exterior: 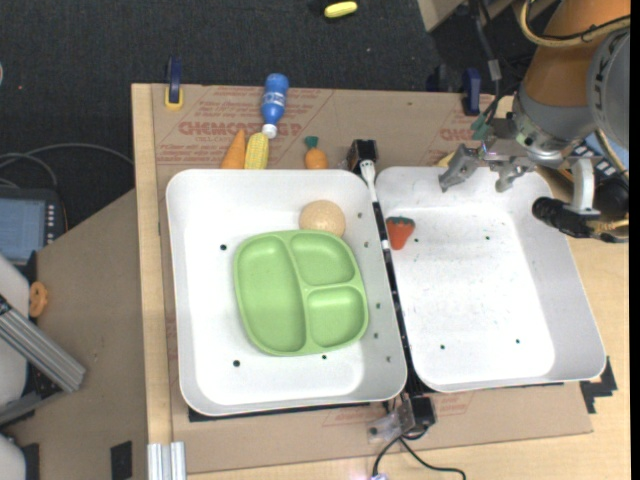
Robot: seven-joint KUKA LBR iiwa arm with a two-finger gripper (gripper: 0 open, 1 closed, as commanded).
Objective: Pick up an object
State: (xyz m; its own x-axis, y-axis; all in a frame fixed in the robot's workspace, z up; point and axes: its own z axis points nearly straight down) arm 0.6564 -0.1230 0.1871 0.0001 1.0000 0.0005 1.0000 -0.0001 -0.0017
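A small red strawberry toy lies in the right bin, close against its left wall. In the left bin a beige ball rests against the far rim of a green divided plate. My gripper hangs over the far edge of the right bin, up and to the right of the strawberry and well apart from it. Its two fingers are spread open with nothing between them.
Behind the left bin, on the cardboard, lie an orange carrot, a yellow corn cob, a blue-and-white bottle, a small carrot and a black piece. A yellow item lies on the dark floor.
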